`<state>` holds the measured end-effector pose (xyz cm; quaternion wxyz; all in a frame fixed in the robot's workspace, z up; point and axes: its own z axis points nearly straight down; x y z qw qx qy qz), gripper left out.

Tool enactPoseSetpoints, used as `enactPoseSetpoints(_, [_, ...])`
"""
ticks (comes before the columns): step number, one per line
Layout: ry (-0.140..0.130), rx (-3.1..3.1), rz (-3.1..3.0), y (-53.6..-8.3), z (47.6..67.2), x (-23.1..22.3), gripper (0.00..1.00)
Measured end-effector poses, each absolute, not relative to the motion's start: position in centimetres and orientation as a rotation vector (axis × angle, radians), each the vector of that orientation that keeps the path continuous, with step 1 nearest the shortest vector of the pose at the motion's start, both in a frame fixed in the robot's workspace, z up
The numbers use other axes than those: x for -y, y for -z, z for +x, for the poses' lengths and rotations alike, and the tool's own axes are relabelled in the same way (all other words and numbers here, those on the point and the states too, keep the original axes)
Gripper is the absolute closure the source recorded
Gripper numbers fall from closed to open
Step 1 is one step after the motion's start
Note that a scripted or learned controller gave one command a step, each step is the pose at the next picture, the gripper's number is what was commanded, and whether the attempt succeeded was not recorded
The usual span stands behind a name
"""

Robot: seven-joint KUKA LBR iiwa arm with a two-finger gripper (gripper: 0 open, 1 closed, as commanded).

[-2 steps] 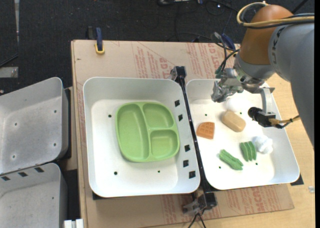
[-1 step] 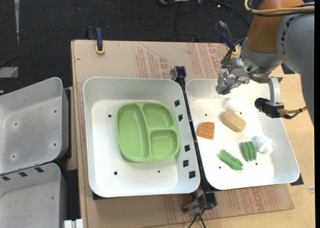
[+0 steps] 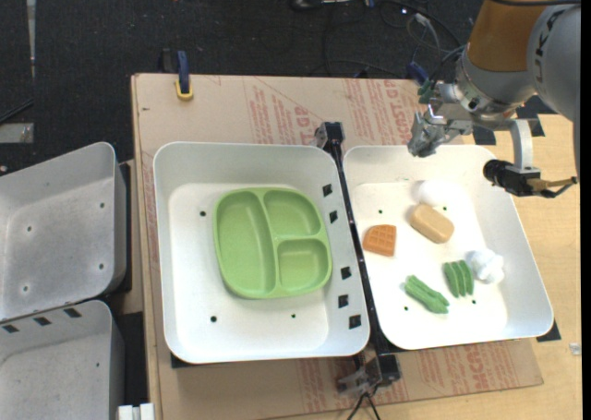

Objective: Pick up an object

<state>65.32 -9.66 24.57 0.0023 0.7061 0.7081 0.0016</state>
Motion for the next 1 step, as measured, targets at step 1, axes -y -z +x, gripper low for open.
enactPoseSetpoints(1, [0.0, -2.231, 2.215, -24.61, 62.49, 4.35, 1.0])
